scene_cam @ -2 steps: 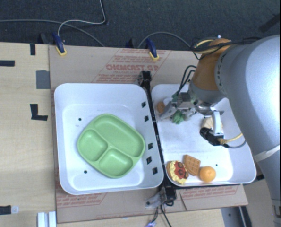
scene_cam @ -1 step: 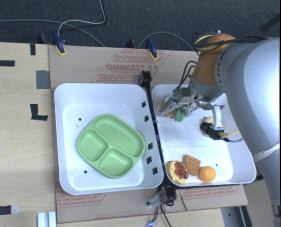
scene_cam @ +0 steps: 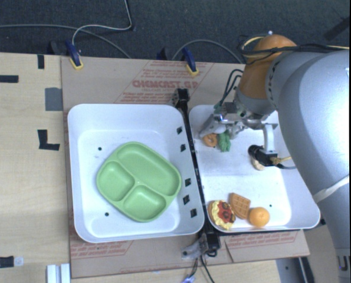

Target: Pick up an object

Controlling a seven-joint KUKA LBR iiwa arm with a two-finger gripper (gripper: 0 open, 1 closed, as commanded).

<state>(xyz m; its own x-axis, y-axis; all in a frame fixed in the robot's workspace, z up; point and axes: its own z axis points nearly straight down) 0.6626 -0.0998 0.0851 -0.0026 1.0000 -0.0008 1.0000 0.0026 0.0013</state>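
My grey arm (scene_cam: 317, 117) is reaching in over the right bin (scene_cam: 281, 187), and my gripper (scene_cam: 223, 131) is hanging low in its far left corner. Whether I am clenching anything, I cannot tell. The left bin (scene_cam: 81, 128) is lying beyond me, holding a green divided plate (scene_cam: 138, 180). Nearer the camera from my gripper are sitting an orange (scene_cam: 259, 216), a waffle piece (scene_cam: 240, 204) and a small pizza (scene_cam: 222, 214). Just beneath me are lying a green item (scene_cam: 224, 143) and a small brown one (scene_cam: 210, 140).
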